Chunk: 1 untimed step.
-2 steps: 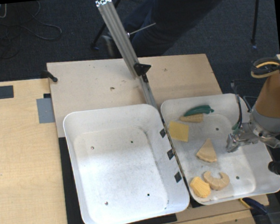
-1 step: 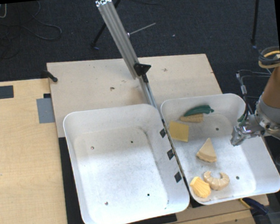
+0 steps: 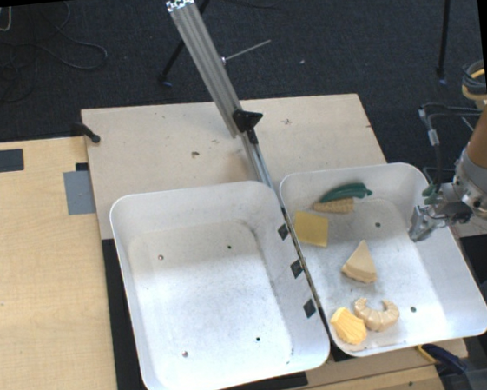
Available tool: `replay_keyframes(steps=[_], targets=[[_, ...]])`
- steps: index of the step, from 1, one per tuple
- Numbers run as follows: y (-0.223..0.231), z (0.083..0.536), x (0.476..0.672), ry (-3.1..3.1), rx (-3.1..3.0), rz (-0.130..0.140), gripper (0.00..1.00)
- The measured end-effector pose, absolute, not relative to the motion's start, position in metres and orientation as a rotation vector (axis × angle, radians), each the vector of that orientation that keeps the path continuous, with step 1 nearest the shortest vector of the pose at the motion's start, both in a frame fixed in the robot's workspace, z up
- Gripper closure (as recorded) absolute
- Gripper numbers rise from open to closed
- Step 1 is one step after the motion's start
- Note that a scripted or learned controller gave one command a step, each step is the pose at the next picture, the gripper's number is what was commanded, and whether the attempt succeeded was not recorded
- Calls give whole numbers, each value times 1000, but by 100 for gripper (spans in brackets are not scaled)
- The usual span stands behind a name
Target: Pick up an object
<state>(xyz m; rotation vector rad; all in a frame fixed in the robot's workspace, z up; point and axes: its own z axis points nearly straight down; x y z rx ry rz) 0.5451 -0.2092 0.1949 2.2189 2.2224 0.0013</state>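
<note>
You see the gripper point(image 3: 421, 224) at the right bin's point(image 3: 454, 319) right wall; whether it is open or closed cannot be told. In that bin lie a cheese wedge point(image 3: 360, 264), yellow block point(image 3: 311, 228), green piece point(image 3: 346, 192), corn point(image 3: 348, 326) and a pastry point(image 3: 378, 313).

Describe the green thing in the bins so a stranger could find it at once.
Start at the right bin, the one nearest the gripper. Look along its far wall, where the green thing lies against a tan piece. It is the bin's single dark green, long, narrow thing; the rest are yellow or tan.
</note>
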Motion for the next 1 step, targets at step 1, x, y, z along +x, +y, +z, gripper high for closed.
replay_keyframes(steps=[1], targets=[[-214,255,553,2220,2217,3,100]])
